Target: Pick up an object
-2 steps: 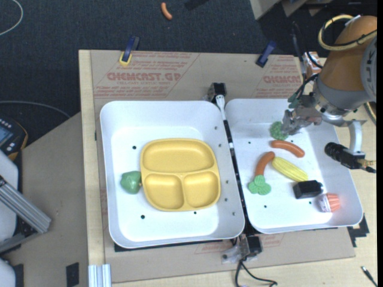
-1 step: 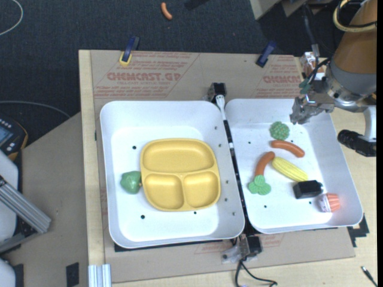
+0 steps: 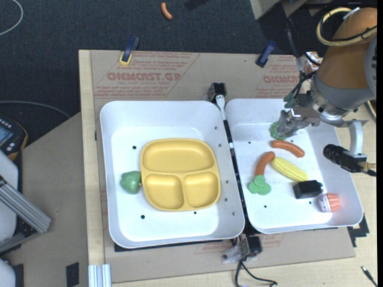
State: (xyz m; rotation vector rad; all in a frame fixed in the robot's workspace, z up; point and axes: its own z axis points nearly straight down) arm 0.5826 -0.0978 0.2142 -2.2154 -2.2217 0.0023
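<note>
Two shallow glossy white plastic bins with rounded corners sit side by side on a cardboard-covered worktop (image 3: 179, 70) printed with red lettering. The left bin (image 3: 114, 178) has a smooth yellow three-compartment plate (image 3: 179, 173) in the middle, with a bumpy green leafy toy (image 3: 130, 182) touching its left edge.

In the right bin (image 3: 251, 118): orange sausage (image 3: 287, 149), ridged yellow corn cob (image 3: 290, 169) just below it, carrot (image 3: 261, 173) with green top at its lower end, matte black block (image 3: 307, 189), and a small orange-and-white piece (image 3: 328, 202) near the front right corner.

The grey arm with its orange band reaches in from the right. The metallic end effector (image 3: 292, 122) is down at the bin's back area, right over a green leafy item (image 3: 279, 129). Can't tell if it's open or closed, or whether the green item is gripped; it's partly hidden under it. The sausage lies close by, just below.

Blue clamps (image 3: 128, 51) at the board's back edge. A small orange object (image 3: 166, 11) lies on the dark carpet behind.
</note>
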